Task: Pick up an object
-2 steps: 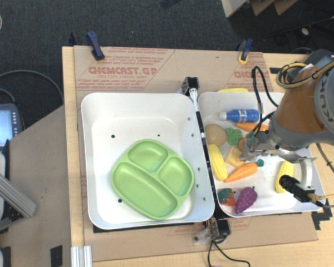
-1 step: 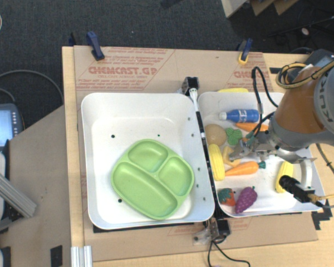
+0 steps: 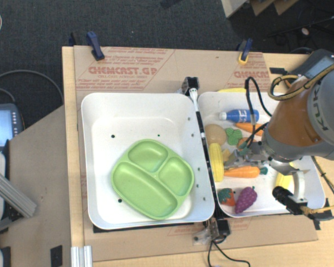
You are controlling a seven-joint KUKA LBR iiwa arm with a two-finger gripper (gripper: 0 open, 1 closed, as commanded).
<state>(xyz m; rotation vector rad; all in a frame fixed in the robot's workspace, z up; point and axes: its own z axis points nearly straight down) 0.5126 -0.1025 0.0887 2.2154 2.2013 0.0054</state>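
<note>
Cardboard-topped bench w/ two white bins; gripper (image 3: 246,159), finger state unclear, sat just above the long orange plastic carrot (image 3: 242,172), its axis running left-right.

Divided plate (image 3: 152,177) in left bin (image 3: 94,149)

Glossy white plastic bins (image 3: 94,149); smooth green plastic plate (image 3: 152,178); matt cardboard (image 3: 133,68).

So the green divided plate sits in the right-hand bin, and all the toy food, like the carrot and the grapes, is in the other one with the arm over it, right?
Not quite: the green divided plate lies in the left-hand bin, as the camera view shows. The rest holds: the toy food, like the carrot and the grapes, is in the other bin, with the arm over it.
</note>
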